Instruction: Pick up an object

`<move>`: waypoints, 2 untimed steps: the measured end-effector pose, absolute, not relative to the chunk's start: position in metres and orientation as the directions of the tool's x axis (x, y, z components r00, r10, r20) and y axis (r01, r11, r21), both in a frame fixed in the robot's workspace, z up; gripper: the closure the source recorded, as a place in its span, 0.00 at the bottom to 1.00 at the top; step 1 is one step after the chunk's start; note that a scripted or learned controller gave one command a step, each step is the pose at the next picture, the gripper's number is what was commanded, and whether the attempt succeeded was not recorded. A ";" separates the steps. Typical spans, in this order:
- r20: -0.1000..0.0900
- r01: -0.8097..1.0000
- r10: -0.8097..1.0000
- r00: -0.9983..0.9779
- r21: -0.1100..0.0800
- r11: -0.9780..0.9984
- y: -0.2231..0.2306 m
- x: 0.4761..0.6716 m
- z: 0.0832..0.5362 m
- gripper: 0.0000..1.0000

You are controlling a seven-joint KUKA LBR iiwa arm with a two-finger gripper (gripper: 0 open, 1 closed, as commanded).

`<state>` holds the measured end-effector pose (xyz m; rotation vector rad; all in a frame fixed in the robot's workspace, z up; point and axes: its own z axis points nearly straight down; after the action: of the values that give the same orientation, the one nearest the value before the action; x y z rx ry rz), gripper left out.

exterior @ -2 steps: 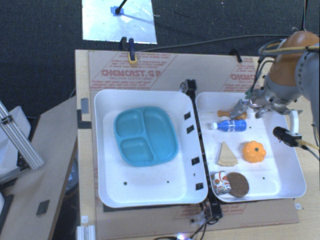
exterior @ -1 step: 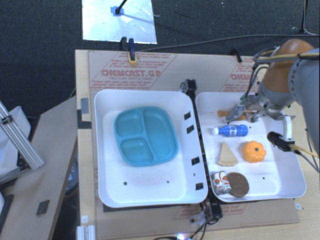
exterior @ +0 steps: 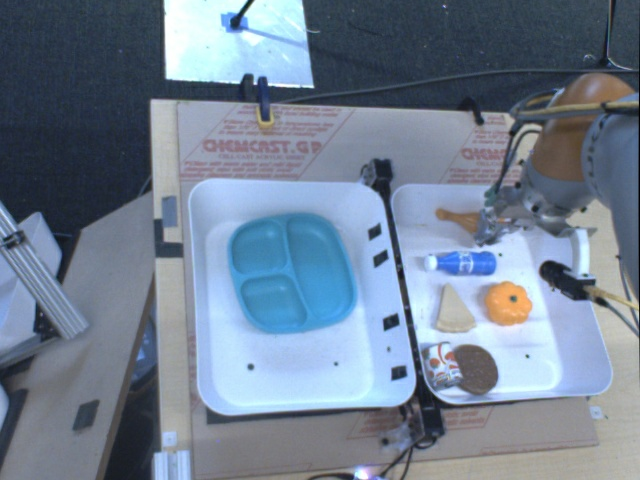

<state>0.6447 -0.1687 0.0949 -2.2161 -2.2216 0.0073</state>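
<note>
Reaching low in the frame's upper right, my gripper (exterior: 487,230) nears the tan drumstick-shaped toy (exterior: 458,217); finger state I cannot tell. Next I judge: centre over it, then close.

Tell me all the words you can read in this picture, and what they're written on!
"CHEMCAST GP": red print on the brown sheet behind the left bin, partly hidden by a clamp.
More red print on that sheet behind the right bin: too blurred to read.
Blue bottle label: too small to read.
Can label: too small to read.
</note>
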 end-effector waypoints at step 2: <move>-0.002 1.000 1.000 -0.005 0.007 0.005 -0.164 0.647 0.188 1.00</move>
<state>0.6466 -0.1643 0.1880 -2.2209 -2.2309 -0.0058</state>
